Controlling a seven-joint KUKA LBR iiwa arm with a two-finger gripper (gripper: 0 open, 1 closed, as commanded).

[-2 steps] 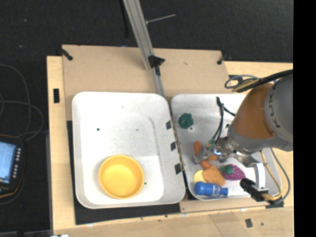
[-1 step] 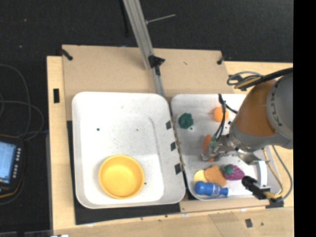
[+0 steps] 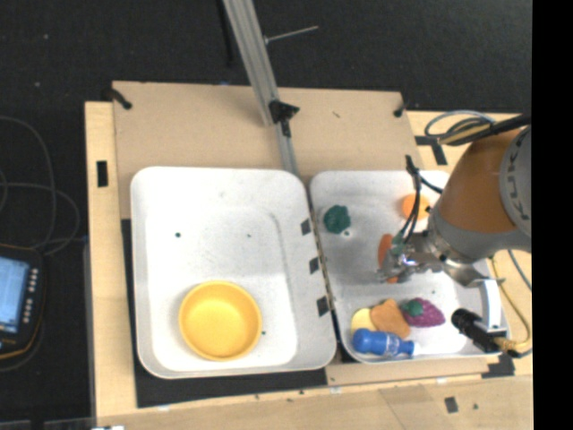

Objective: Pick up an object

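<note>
The tool (image 3: 394, 262) is seen low in the right bin (image 3: 358, 195); its state cannot be told. A green object (image 3: 337, 219) lies at its ten o'clock.

The gripper (image 3: 394, 262) was small and blurred, so whether anything sat between its parts could not be told. A small orange object (image 3: 385, 245) right beside it was partly covered. The orange ball (image 3: 412, 206) was half hidden by the arm (image 3: 474, 200), which was itself cut off at the right. The handheld screen (image 3: 13, 298) was cropped by the left edge. The yellow piece (image 3: 361, 319) lay partly hidden under the tan object (image 3: 389, 316).
</note>
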